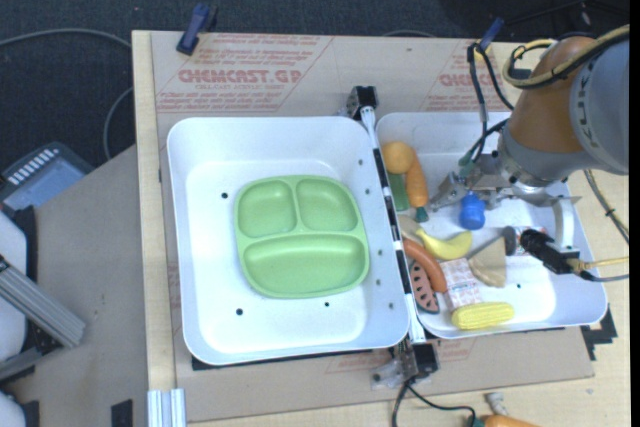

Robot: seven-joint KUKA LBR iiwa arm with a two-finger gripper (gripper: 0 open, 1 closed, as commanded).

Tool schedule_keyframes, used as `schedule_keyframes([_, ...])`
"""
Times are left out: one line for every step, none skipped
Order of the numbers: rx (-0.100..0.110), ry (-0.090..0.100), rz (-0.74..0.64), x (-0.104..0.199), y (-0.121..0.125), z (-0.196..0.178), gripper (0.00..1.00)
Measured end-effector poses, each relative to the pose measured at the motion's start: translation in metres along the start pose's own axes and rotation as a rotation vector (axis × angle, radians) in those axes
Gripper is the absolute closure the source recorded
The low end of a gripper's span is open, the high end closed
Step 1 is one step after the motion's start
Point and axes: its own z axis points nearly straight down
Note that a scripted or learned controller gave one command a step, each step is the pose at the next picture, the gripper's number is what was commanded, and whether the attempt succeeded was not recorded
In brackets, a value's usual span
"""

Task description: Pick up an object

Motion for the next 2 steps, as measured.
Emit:
schedule_keyframes([-0.002,0.000,0.000,0.000,0.000,-0.010,1.00])
schedule_keyframes([-0.003,0.002,-0.003,0.077,0.001,-0.100,1.00])
